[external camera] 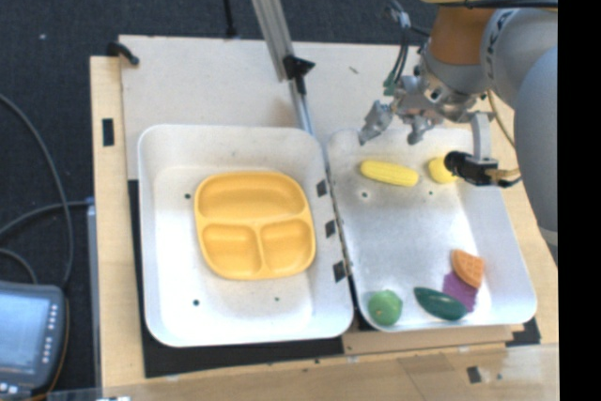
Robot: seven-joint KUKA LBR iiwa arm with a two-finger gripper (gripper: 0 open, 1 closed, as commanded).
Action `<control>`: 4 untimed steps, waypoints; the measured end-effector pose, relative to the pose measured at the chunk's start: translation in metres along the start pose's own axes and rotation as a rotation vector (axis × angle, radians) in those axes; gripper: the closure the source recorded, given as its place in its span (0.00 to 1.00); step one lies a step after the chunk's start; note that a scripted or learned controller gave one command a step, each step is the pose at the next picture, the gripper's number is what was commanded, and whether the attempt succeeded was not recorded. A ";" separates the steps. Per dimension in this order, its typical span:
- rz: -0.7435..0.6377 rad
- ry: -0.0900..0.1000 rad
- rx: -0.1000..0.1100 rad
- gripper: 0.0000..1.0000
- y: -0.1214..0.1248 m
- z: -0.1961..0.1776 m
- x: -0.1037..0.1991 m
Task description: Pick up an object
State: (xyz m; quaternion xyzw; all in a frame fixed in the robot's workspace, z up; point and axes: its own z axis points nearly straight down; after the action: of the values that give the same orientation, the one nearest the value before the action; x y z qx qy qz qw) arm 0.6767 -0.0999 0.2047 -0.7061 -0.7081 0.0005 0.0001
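Along the near edge of the right bin (498, 230) lie a green round piece (384, 305), a dark green long piece (440, 302), a purple piece (460, 288) and an orange one (468, 267), all well apart from the arm. In the left bin (160, 155) sits a yellow divided plate (254, 223). Farther back in the right bin lies the likeliest target, a yellow corn-like piece (389, 173), its long axis running left to right across the bin, with a small yellow round piece (439, 169) near its right end. The gripper (398, 123) hovers over the bin's far edge, its two fingers spread apart and holding nothing. The corn lies just nearward of it and a little lower, so I judge a short drop toward the camera would straddle its narrow width. The arm reaches in from the right, wrist bent downward.
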 end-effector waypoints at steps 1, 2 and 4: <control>0.000 -0.001 0.000 0.00 0.000 0.000 0.000; 0.002 -0.002 0.004 0.00 0.002 0.063 -0.003; 0.002 -0.003 -0.005 1.00 0.003 0.091 -0.006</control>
State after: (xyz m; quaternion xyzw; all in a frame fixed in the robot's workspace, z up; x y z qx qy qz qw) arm 0.6797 -0.1056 0.1135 -0.7068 -0.7074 0.0001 -0.0027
